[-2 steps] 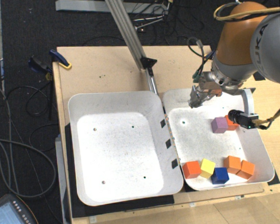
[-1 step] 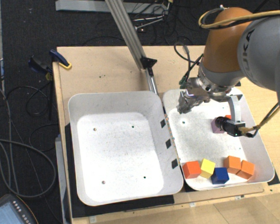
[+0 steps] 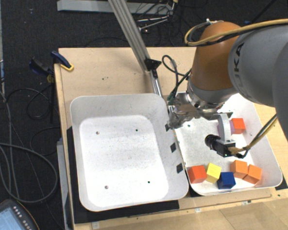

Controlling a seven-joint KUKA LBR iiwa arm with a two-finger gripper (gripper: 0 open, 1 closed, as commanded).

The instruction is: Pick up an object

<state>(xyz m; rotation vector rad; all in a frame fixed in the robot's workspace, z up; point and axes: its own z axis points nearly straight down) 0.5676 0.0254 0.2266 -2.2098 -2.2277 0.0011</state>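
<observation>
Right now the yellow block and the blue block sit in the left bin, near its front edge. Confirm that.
Wrong bin. The camera view shows the yellow block and the blue block in the right bin, near its front edge, among orange blocks. The left bin holds neither of them.

The wooden worktop (image 3: 107,65) carries the left white bin (image 3: 122,150). Beyond that bin's far left corner, a blue and yellow clamp (image 3: 62,60) grips the worktop edge. A slanted metal pole (image 3: 131,32) rises past the bin's far right corner. Black cables (image 3: 18,124) trail over dark floor left of the bin, and a screen (image 3: 12,227) sits near its left front.
</observation>
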